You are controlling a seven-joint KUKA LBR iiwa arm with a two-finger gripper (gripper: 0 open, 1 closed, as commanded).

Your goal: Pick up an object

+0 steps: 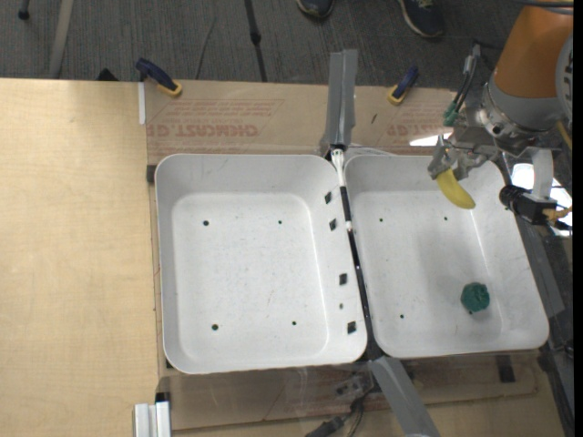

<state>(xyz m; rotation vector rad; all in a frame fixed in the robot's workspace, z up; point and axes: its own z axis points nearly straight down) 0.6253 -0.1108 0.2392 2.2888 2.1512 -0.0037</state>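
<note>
A small yellow banana-shaped object [458, 194] hangs tilted at the far side of the right bin [410, 271]. Its upper end sits between the fingers of my gripper [453, 172], which is shut on it. The arm, with its orange band, comes down from the upper right corner. A dark green lumpy object [475, 297] lies on the right bin's floor near the front right, well apart from the gripper.
The left bin [246, 262] lies beside the right one, across a narrow black-hinged seam [348, 235]. A grey upright bar [342, 98] stands behind the seam. Two blue-and-yellow clamps [157, 76] [404, 85] grip the cardboard backing. Cables and brackets crowd the right edge.
</note>
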